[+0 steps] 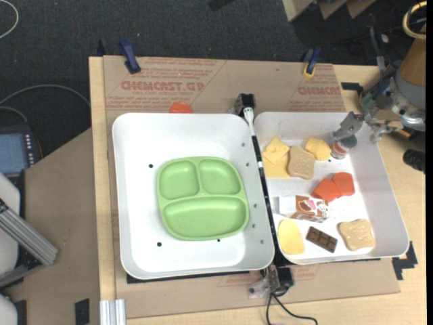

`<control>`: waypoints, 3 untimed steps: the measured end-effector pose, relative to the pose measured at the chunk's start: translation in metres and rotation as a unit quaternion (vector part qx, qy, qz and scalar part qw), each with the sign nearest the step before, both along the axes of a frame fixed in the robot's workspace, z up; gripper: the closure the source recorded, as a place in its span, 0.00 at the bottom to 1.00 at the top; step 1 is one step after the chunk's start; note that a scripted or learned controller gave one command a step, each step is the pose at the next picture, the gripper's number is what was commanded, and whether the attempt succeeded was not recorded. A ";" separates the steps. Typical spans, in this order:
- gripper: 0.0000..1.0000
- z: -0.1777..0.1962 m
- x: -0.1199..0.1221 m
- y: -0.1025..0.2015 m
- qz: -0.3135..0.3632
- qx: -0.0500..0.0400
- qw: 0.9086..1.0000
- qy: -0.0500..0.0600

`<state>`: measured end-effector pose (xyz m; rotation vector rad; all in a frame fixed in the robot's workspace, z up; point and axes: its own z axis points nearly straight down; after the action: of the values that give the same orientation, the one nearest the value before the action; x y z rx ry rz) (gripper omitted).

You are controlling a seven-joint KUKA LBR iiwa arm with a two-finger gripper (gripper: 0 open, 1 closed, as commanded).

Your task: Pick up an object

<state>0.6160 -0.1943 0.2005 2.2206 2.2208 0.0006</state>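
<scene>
The left bin (128, 181) carries a green divided plate (201, 198) near its middle — three compartments, two small ones toward the far edge and one long one toward the near edge. Just beyond this bin's far edge a small orange thing (180, 107) lies on the brown board (223, 80) under both bins, and two blue clamps (128, 55) grip the board's far edge.

The right bin (385, 202) sits touching the left one along their shared edge. By its far-left corner lies a yellow cheese wedge (275, 156), with a tan toast slice (301, 162) touching it on the right and a smaller yellow piece (318, 147) just beyond that. Toward the middle sits an orange-red piece (334, 186). Near the left edge, lower down, a small printed packet (310, 208) lies; along the near edge are a pale yellow oval (291, 236), a dark chocolate bar (321, 239) and a tan cracker-like piece (356, 233), side by side.

The gripper (340, 147) reaches in over the far-right corner of the right bin, its tip low, just beside the smaller yellow piece. A small red-and-white bit shows at its tip — whether the claw is apart or together, I cannot tell.
</scene>
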 end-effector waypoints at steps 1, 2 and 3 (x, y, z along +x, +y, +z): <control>0.00 -0.056 -0.059 0.068 0.002 0.003 1.000 0.006; 0.00 -0.111 -0.096 0.083 -0.001 -0.007 1.000 -0.012; 0.00 -0.108 -0.096 0.093 -0.002 -0.007 1.000 -0.012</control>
<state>0.5202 -0.1013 0.0923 2.2051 2.1979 0.0108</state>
